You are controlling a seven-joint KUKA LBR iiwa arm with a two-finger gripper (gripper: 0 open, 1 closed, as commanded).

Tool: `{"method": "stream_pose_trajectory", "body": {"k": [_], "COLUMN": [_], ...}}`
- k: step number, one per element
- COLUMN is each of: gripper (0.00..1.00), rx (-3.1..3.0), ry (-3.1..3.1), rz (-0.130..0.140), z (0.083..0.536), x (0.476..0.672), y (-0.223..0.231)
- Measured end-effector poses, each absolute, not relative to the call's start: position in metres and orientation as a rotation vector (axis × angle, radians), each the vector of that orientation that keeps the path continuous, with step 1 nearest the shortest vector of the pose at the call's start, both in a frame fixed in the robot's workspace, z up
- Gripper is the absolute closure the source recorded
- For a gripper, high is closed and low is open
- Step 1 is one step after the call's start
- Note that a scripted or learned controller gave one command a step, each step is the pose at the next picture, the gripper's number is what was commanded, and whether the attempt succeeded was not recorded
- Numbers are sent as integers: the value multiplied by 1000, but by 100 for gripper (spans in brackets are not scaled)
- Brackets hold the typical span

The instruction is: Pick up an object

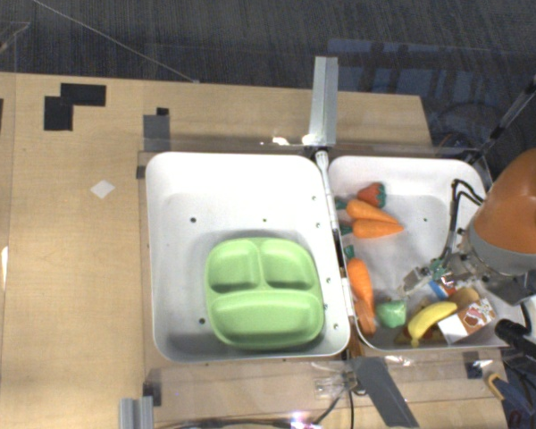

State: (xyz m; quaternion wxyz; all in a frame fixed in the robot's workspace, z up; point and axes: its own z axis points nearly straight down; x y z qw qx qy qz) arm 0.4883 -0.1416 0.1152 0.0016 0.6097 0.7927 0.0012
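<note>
Object: none chosen visibly; candidates lie in right bin (pixel 429 172) — carrots, banana, green piece, packet.
Left bin (pixel 174 186): holds green tray (pixel 263 291), three-sectioned, toward front edge.
Divider (pixel 332 239): metal strip between bins, running front to back.
Carrots: two (pixel 372 221) stacked near back left of right bin, a red-and-green piece (pixel 372 192) just behind; a third carrot (pixel 361 286) along left wall, nearer front.
Green piece (pixel 392 312): small, round, at front, between third carrot and banana.
Banana (pixel 431 317): at front of right bin, touching brown-and-white packet (pixel 472 316).
Gripper (pixel 431 275): low inside right bin, just above banana and packet; metal tips point left and down; fingers' spread too cluttered to tell; nothing seen between them.
Arm (pixel 518 213): enters from right, orange band over bin's right wall, wrist bent down into front right corner.
Progress: judged early — no item lifted, all resting on bin floor.
Left to do: close on one item, likely banana or packet, then raise it clear.
</note>
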Motion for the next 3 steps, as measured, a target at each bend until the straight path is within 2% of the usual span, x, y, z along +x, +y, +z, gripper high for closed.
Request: {"method": "stream_pose_trajectory", "body": {"k": [1,2,3], "gripper": [0,0,0], "rx": [2001,2003,2066], "ry": [2414,2410,2362], "rz": [5,8,5], "z": [227,105,101], "x": [535,509,591], "y": [-127,-139,-87]}}
